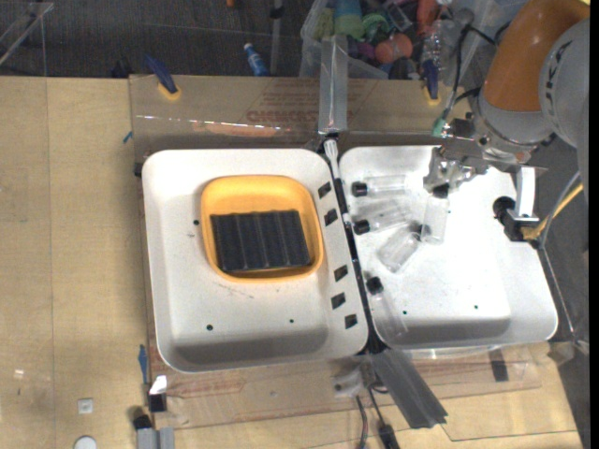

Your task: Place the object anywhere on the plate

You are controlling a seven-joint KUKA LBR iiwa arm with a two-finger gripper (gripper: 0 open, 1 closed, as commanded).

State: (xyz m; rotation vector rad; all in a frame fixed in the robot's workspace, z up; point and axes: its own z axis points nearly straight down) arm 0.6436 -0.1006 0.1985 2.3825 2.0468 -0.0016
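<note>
Yellow rounded plate (258, 191) with dark ribbed insert sits in left bin; tool (440, 181) hovers over clear bottles (398, 248), grip state undeterminable.

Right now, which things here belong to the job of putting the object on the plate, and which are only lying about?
For the job:
- yellow plate, in the left bin
- clear objects, in the right bin
- gripper, above the right bin

Lying about:
- box of toys behind the bins
- blue clamp
- dark ribbed insert on the plate
</note>
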